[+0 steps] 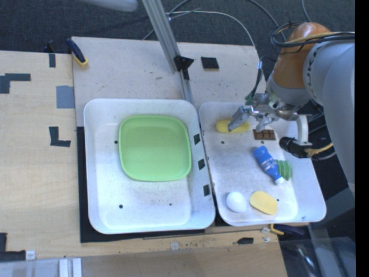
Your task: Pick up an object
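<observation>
On the left sits the left bin (98, 172), and a green plate (154, 147) lies flat in it, filling much of its middle. The plate is square with round corners.

Next comes the right bin (305, 203), close beside the first one. At its top left lies a yellow thing (223, 126) (maybe a banana, it is partly hidden). My gripper (245, 120) is right there, low over the bin, with one finger (237, 122) touching the yellow thing's right end. I cannot tell how far my jaws are open, or if I have hold of it, because the fingers blur into it.

Just to the right of my fingers is a small brown block (264, 134). Below that lies a blue bottle (267, 163), tilted, with a green bit (285, 169) touching its right side. Near the front edge rest a white ball (235, 201) and a yellow wedge (263, 202), side by side.

My grey arm (323, 68) comes in from the right.
</observation>
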Robot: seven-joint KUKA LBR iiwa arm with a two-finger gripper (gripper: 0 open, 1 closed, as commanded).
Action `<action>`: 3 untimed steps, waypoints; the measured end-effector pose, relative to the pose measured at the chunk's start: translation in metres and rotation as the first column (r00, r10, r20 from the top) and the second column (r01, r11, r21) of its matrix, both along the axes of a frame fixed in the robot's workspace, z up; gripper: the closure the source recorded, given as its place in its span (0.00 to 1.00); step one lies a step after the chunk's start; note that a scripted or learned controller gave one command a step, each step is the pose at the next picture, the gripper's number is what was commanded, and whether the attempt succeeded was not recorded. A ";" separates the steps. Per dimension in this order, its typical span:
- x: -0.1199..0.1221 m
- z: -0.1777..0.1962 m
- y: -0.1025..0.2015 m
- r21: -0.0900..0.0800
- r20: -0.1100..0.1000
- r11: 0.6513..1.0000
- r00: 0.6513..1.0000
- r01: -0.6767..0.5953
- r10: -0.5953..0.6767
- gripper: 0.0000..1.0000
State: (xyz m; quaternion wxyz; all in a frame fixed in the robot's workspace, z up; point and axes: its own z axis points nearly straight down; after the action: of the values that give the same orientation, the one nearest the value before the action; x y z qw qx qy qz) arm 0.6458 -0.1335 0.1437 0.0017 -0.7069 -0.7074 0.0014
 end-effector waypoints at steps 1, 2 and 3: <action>-0.001 -0.053 0.001 0.000 -0.001 1.000 1.000 0.000 0.000 0.00; 0.000 -0.040 0.001 -0.001 0.004 1.000 1.000 -0.001 0.001 1.00; -0.002 0.004 0.007 -0.001 0.007 1.000 1.000 0.000 0.000 1.00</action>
State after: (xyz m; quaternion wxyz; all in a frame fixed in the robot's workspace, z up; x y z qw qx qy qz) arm 0.6435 -0.1268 0.1479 -0.0013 -0.7068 -0.7074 -0.0009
